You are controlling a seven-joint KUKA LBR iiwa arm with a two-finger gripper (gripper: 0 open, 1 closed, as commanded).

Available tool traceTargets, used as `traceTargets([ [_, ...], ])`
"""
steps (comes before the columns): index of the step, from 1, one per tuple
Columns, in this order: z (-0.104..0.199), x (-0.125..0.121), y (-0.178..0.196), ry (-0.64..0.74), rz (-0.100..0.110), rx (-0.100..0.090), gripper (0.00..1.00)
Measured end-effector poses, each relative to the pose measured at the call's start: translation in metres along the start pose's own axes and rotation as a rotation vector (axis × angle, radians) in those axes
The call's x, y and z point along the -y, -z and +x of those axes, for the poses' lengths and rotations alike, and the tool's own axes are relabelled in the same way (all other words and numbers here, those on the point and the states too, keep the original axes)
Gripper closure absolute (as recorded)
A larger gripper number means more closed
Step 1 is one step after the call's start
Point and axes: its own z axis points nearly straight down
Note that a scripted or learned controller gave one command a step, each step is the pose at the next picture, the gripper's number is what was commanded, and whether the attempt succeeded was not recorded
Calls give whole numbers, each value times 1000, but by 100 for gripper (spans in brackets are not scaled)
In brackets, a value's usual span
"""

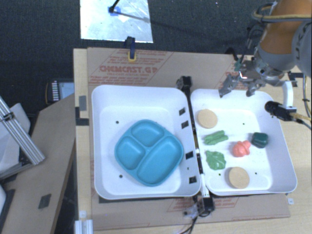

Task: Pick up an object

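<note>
Looking down from the fixed camera, the grey arm with the orange band (287, 13) comes in from about 2 o'clock, and its hand (239, 87) hangs over the far rim of the right-hand shallow white plastic bin (278, 150). The two fingers look spread apart with nothing between them.

All the loose stuff sits in that right bin, on the 6 o'clock side of the hand and apart from it:
- round flat tan cookie-looking disc (207, 118), closest to the hand, roughly at its 7 o'clock
- long green bean-pod shaped piece (215, 138), just past the disc
- leafy green lettuce-like piece (215, 159), right below the pod
- pink-red lumpy toy (240, 148), near the middle of the bin
- dark green chunky block (260, 140), just beside the pink one at its 2 o'clock
- second round tan disc (239, 177), down by the near rim at 6 o'clock, farthest from the hand

The left-hand white bin (105, 106) holds a blue three-compartment plastic plate (148, 152), sitting tilted around a bit.

Both bins rest on a sheet of brown cardboard with red print (131, 67) on the table.
</note>
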Motion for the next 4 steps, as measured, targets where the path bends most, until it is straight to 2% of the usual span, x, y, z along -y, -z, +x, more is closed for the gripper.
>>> traceTargets([
  [1,0,-2,7,2,-12,1,0],
  [3,2,-7,-75,1,-11,1,0],
  [4,9,-1,-125,0,-11,1,0],
])
